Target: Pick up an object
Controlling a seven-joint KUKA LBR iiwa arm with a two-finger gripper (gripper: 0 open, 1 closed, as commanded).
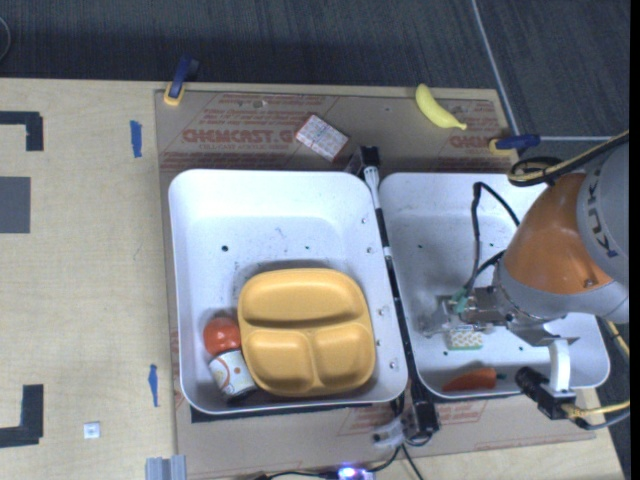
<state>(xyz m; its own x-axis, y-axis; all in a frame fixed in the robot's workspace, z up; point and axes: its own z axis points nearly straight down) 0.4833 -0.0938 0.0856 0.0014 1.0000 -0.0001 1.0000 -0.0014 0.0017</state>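
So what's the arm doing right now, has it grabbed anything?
Gripper low in right bin, over a small pale object. No grab visible. Orange piece close by.

Yellow divided tray (303,328) flat in left bin (orange-white object (226,353) beside), orange piece (470,379) right bin

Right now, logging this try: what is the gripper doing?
Gripper: low in the right bin; open or shut cannot be told.

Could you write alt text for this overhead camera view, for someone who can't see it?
A grey and orange robot arm reaches into the right white bin, near an orange object. The left bin holds a yellow compartment tray.
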